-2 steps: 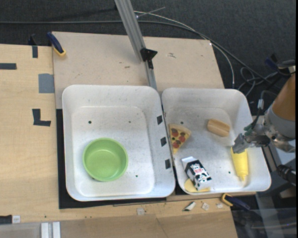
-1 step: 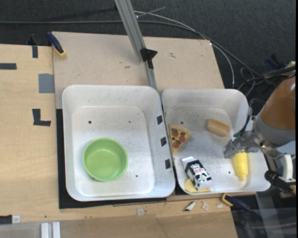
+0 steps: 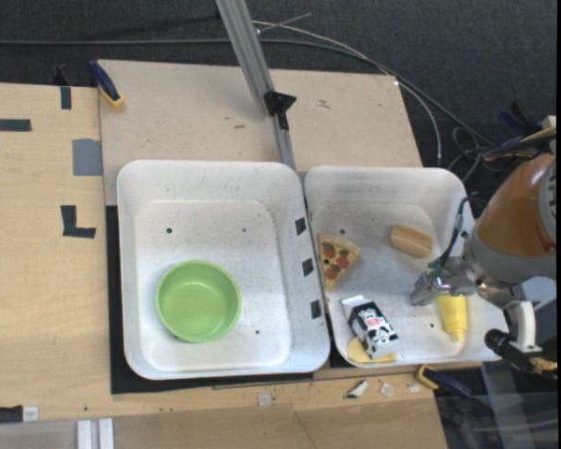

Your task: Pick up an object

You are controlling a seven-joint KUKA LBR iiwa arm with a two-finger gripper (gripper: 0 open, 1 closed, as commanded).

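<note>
Over right bin (image 3: 355, 187), gripper (image 3: 428, 290) sits low, grip state unreadable, just beside yellow bottle (image 3: 453, 316) near the wall; a close might clip the bin wall or nudge bottle aside.
</note>
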